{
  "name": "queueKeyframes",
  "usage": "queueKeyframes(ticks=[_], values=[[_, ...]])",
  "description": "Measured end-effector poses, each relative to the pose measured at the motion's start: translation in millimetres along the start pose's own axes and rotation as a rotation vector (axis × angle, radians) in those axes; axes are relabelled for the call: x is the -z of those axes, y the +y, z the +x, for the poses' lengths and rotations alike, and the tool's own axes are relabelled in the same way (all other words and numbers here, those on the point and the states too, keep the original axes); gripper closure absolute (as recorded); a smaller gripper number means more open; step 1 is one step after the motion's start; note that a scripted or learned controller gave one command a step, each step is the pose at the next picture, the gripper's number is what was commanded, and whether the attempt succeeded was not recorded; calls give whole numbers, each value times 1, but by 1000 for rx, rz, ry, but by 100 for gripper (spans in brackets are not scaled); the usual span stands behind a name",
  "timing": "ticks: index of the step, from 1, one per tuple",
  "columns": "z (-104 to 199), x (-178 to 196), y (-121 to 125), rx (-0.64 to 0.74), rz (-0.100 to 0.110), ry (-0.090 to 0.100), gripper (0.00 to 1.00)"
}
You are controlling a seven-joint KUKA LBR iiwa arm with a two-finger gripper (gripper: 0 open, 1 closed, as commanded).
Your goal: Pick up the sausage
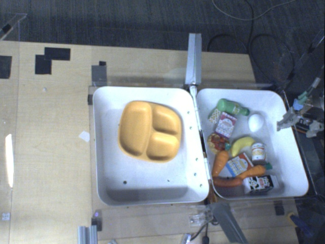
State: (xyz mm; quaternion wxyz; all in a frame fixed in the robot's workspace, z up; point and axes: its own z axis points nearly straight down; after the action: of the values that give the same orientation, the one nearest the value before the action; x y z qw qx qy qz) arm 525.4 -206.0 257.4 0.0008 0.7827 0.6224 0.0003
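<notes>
Two shallow white plastic bins sit side by side on the light wood tabletop (51,151). Left bin (109,187) holds one large yellow-orange moulded bread-loaf shape (150,130), approx. centred.

Right bin (289,172) holds the small items. The dark reddish-brown sausage (227,182) lies flat along the near wall, at the bin's front-left, just under a slim orange carrot (251,172) and beside a black-and-white carton (258,184). A thicker orange carrot (220,162) stands just above the sausage's left end. Also in this bin: green bottle (232,107) at the far side, white egg (255,122), yellow banana (242,145), small white jar (258,152).

Tool (294,117) sits at the right bin's far-right rim, well apart from the sausage. Finger opening: cannot tell; nothing visibly held.
</notes>
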Motion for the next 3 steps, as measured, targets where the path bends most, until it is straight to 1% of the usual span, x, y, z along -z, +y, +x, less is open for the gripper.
queueKeyframes(ticks=[1,2,3], values=[[37,-110,21,-308,3,1,0],[88,-158,60,-188,0,1,0],[124,-170,23,-529,-9,5,0]])
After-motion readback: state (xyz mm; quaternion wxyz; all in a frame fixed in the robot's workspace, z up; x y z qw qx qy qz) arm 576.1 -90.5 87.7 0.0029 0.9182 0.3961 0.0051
